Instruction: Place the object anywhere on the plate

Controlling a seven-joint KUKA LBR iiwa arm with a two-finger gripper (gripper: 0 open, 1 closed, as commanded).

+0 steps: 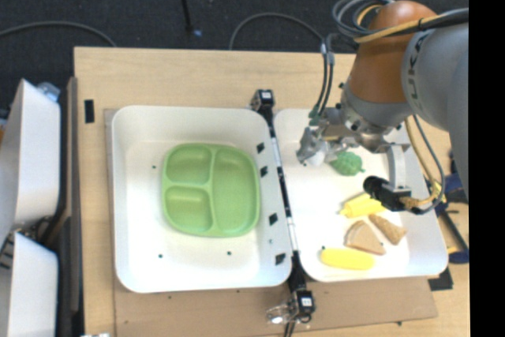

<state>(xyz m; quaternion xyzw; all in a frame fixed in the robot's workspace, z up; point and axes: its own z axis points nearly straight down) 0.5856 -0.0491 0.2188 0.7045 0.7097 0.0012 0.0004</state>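
A green plate (211,189) with three compartments lies in the left bin (134,130). In the right bin (316,201) lie a green broccoli-like piece (346,163), two yellow pieces (362,207) (346,259) and two tan wedges (363,237) (389,229). My gripper (310,150) hangs low over the upper left part of the right bin, just left of the green piece. No object is visible between its fingers.
A black divider with clips (278,185) runs between the two bins. Cables (359,12) loop behind the arm at the back. White boxes (31,162) stand off the bench's left edge.
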